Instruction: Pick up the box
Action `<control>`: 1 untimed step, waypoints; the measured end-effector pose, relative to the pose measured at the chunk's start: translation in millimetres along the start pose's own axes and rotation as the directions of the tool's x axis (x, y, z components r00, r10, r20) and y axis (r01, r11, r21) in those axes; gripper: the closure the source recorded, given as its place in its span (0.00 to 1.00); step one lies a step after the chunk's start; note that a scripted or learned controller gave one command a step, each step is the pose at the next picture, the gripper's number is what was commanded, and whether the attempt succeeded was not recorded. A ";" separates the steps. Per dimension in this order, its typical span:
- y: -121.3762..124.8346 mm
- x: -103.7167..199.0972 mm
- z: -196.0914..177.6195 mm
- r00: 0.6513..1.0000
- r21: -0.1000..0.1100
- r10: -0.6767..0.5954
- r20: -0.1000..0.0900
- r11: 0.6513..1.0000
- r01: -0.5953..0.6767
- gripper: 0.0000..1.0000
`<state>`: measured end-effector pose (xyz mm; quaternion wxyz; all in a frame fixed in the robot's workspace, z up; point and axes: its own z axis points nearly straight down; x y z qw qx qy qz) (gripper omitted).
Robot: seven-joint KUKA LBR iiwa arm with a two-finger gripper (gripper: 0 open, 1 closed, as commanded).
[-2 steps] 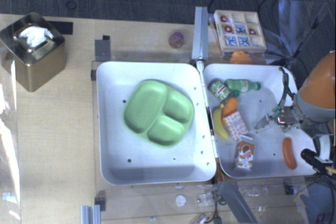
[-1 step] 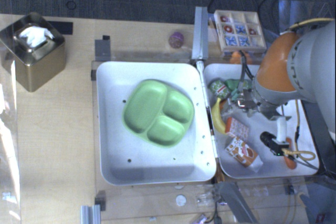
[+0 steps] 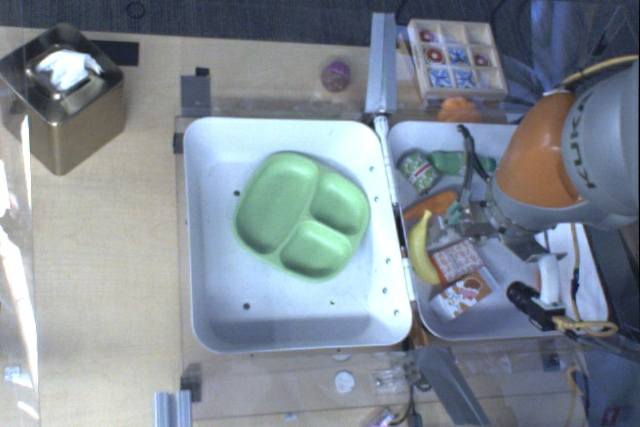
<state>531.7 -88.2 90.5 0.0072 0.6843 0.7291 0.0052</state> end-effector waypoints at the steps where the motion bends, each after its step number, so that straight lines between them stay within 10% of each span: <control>1: 3.7 -0.8 -12.5 1.000 -0.011 0.000 0.004 1.000 0.000 1.00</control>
